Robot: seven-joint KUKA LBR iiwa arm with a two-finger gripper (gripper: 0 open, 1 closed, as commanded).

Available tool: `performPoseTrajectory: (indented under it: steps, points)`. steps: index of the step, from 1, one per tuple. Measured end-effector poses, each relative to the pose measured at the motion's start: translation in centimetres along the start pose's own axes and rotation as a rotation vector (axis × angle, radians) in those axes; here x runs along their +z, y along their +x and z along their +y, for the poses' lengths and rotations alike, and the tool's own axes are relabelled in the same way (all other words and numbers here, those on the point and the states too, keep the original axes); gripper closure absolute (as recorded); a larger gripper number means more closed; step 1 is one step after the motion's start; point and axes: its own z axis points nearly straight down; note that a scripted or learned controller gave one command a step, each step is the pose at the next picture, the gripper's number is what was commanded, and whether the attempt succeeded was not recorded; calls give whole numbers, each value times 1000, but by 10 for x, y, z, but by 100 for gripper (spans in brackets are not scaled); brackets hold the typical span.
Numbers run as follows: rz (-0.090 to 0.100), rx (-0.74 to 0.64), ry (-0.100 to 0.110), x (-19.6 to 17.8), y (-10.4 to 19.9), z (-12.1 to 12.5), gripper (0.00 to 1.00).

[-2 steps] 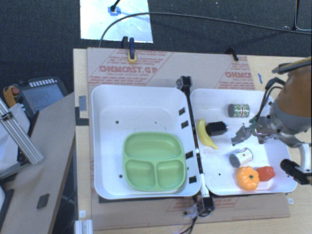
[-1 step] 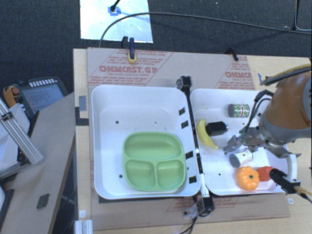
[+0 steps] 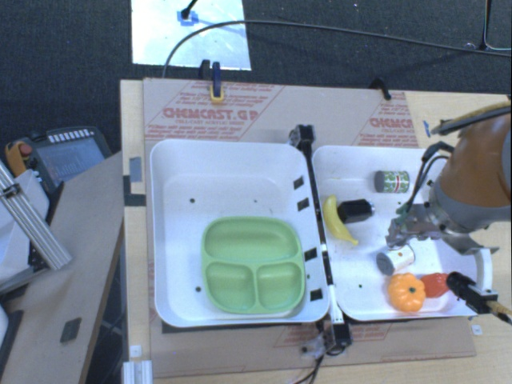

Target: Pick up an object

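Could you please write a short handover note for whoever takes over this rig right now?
Gripper: low in the right bin, over the white cylinder; nothing seen in its grasp.
Right bin also holds the can, banana, black block, pumpkin and a red item.
Left bin: green tray.
Done: no pick yet.
Left: grasp and lift one object.

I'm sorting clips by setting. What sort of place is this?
Probably a robotics lab test bench. Two white bins sit clamped side by side on a board, holding toy food like a banana and pumpkin; a teach pendant lies nearby, and the robot arm reaches in.
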Motion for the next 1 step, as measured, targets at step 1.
performPoseTrajectory:
  steps: [1]
  points:
    - [-1,-2,-2,-50,-1,11,100]
